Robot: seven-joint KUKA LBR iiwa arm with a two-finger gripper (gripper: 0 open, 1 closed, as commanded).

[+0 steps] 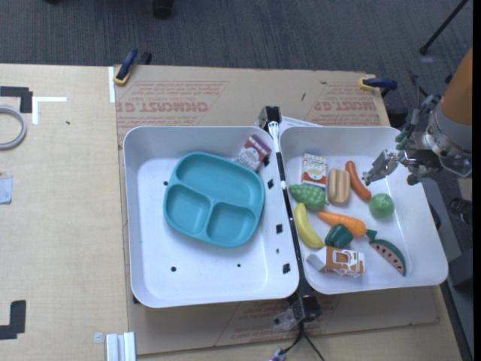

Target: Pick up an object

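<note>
On the counter [60, 224], the left bin [143, 262] carries a teal divided plate [214, 200] and, against its far right corner, a small printed packet [252, 153]. Neither is the easy choice: the plate is broad and flat, and the packet sits tight against the wall.

The right bin [421, 254] offers better candidates among its toy foods. Near the divider lie a juice carton [314, 168], a green leafy vegetable [307, 195] and a banana [307, 226]. Next come a hot dog [338, 186], a carrot [342, 222], a dark green pepper [339, 236] and a small orange-and-white box [339, 262]. Further right are a red sausage [358, 180], a round green ball [381, 205] and a watermelon slice [390, 254].

The hand [382, 168] hangs over the far right part of this bin, just above and beside the sausage and ball, its fingers spread and grasping nothing.

The step is choosing and closing on one piece. The sausage looks the soundest target, being nearest and slender, with a little room beside it. A good approach would drop straight down with the fingers straddling its narrow width, not its length. The ball may roll out of a pinch, and the crowded middle pieces risk a double catch.
</note>
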